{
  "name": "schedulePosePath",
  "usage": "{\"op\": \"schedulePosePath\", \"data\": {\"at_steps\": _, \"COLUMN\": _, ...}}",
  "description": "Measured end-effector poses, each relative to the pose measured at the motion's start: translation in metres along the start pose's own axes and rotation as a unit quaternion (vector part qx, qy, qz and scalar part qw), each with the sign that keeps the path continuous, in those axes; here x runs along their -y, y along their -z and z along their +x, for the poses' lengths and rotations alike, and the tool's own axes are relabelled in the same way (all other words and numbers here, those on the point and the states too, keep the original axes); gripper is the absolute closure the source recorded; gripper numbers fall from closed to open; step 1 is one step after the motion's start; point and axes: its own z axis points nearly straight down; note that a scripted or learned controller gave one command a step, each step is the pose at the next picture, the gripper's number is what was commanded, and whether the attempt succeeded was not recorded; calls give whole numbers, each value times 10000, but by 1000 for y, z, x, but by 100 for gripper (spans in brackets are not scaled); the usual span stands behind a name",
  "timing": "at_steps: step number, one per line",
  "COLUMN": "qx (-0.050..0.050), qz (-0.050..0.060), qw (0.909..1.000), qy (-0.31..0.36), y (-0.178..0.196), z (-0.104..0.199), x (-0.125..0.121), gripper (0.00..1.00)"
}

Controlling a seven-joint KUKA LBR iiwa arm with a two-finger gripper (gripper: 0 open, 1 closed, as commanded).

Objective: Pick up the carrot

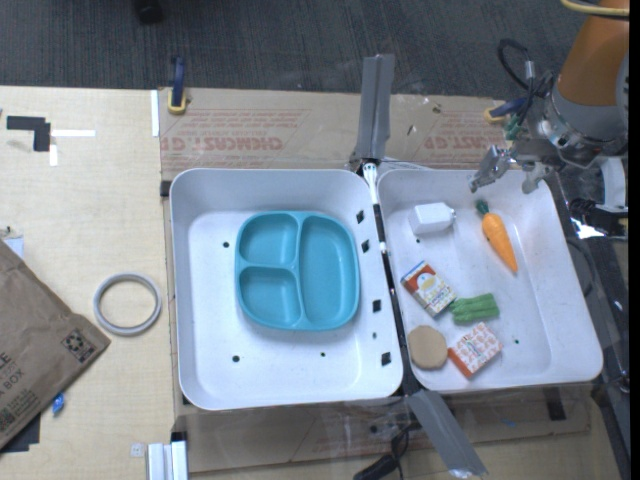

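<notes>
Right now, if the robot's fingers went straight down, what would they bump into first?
Probably the white floor at the far end of the right bin, just beyond the carrot. The gripper hangs near the carrot's green tip, though depth is hard to judge.

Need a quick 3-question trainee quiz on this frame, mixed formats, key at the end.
1. True or false: the orange carrot with a green top lies in the same white bin as the teal three-compartment plastic plate.
2. The gripper sits: A) above the carrot's green end, near the right bin's far rim; B) over the plate; C) by the grey tape ring.
3. Fill in: the small white block lies to the carrot's ____ in the camera view.

Key: 1 false; 2 A; 3 left.
</notes>
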Motion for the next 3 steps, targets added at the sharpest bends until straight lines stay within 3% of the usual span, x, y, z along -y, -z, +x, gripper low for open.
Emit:
{"op": "schedulePosePath", "data": {"at_steps": 1, "qx": 9, "qz": -21, "qw": 10000, "qy": 69, "y": -108, "z": -27, "x": -4, "gripper": 0}}
{"op": "schedulePosePath", "data": {"at_steps": 2, "qx": 19, "qz": -25, "qw": 10000, "qy": 84, "y": -98, "z": -27, "x": -4, "gripper": 100}}
{"op": "schedulePosePath", "data": {"at_steps": 3, "qx": 4, "qz": -9, "qw": 9996, "qy": -285, "y": 23, "z": -6, "x": -3, "gripper": 100}}
